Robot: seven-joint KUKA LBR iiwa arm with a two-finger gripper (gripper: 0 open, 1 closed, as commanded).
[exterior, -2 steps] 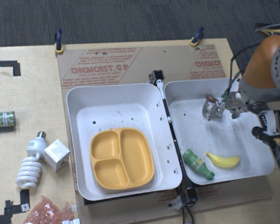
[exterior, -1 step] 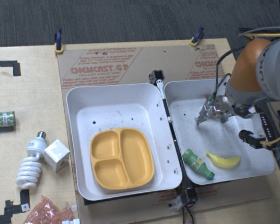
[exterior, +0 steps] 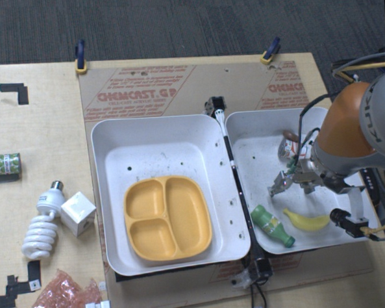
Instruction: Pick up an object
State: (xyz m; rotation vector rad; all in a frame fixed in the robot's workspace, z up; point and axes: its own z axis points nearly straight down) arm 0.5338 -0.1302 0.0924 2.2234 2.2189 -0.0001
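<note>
While my gripper [exterior: 291,180] hangs with its fingers spread wide and holding nothing over the middle of the right bin [exterior: 243,131], the banana [exterior: 307,220] lies near the front edge; I should descend centred across it, avoiding the green bottle [exterior: 271,225].

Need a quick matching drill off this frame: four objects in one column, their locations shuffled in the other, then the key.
Things:
1. yellow divided plate
2. banana
3. spiral light bulb
4. green can

Places:
A. right bin, near its front edge, beside the green bottle
B. bench left of the bins, next to a small white cube
C. left bin
D. bench at the far left edge, lying alone

Pairs: 1-C, 2-A, 3-B, 4-D
</note>
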